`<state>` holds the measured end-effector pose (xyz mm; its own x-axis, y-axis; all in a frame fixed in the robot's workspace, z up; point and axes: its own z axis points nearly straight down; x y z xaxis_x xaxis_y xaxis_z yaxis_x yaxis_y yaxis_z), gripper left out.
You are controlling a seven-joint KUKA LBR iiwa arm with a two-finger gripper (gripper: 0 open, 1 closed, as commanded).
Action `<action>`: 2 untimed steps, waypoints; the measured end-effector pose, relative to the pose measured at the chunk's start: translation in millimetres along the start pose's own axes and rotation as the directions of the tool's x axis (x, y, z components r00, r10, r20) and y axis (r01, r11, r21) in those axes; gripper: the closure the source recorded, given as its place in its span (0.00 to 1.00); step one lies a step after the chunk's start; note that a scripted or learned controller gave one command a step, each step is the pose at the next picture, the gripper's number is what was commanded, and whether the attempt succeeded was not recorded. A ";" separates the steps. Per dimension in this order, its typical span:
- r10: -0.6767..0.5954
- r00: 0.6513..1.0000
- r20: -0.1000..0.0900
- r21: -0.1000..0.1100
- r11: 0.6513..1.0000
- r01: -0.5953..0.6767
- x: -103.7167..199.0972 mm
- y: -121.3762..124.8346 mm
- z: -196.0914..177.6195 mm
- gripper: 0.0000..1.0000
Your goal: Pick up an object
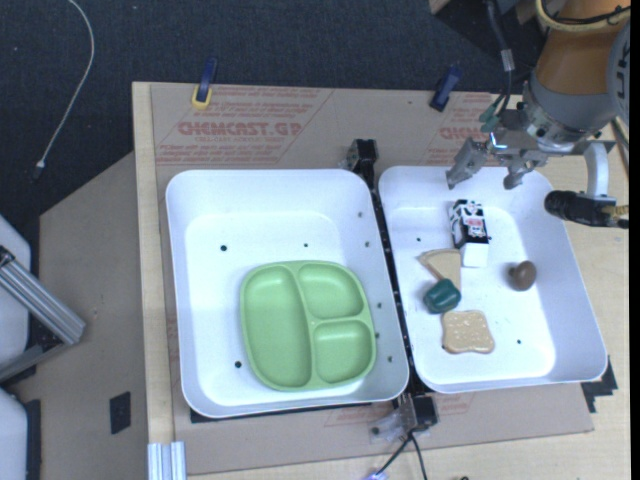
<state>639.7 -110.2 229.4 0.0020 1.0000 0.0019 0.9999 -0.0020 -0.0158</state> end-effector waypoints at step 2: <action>-0.002 1.000 0.001 -0.010 1.000 0.002 3.0 3.9 53.9 0.00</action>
<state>642.8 -107.1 175.4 -0.0003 1.0000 0.0008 1.0000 0.0003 -0.0053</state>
